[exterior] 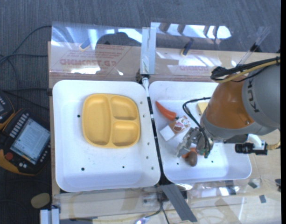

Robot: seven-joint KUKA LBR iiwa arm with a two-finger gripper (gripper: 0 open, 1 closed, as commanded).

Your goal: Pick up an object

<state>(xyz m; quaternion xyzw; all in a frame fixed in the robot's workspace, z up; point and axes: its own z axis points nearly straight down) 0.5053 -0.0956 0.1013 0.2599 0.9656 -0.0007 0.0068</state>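
I see the hand point(195, 146) over a brown rounded object point(192, 158), grip unclear, orange carrot-shaped piece point(165, 110) at ten o'clock, small white block point(166, 133) beside it.

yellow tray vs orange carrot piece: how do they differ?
The yellow tray lies in the left bin; the orange carrot piece lies in the right bin. The tray is far larger. It is broad with three compartments; the carrot piece is a slim, tapered stick. Both lie flat, apart from the gripper.

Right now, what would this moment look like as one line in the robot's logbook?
arm: over right bin | pincer: low among small items | nearest: brown lump | grip: unclear | left bin: yellow tray
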